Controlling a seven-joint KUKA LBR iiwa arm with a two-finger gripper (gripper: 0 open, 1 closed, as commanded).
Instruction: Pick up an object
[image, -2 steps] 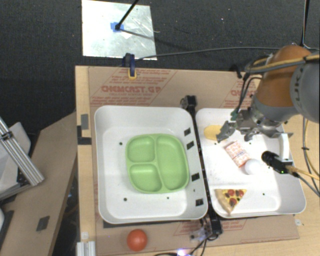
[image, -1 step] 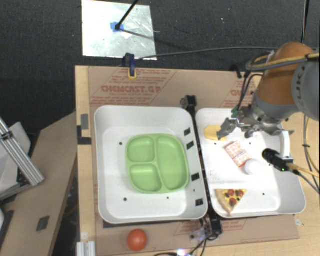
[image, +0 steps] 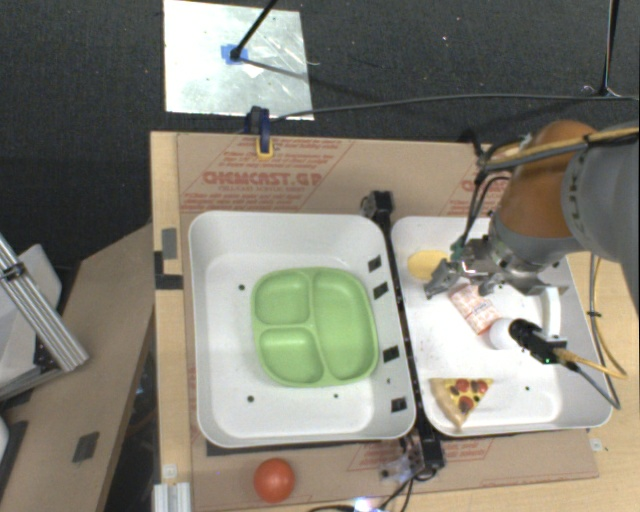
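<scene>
Camera view: my claw (image: 452, 278) is hanging over the right bin (image: 565, 405); spread or pressed together, I cannot tell. The red-and-white packet (image: 474, 310) is lying just nearside of it, long axis slanting down-right. A yellow lump (image: 424, 264) is sitting just left.

Bright, even overhead light, glare on the foil sheet (image: 238, 60), faint shadows along the walls of the white bin (image: 205, 330) below it, tool (image: 447, 280) slightly soft.
</scene>
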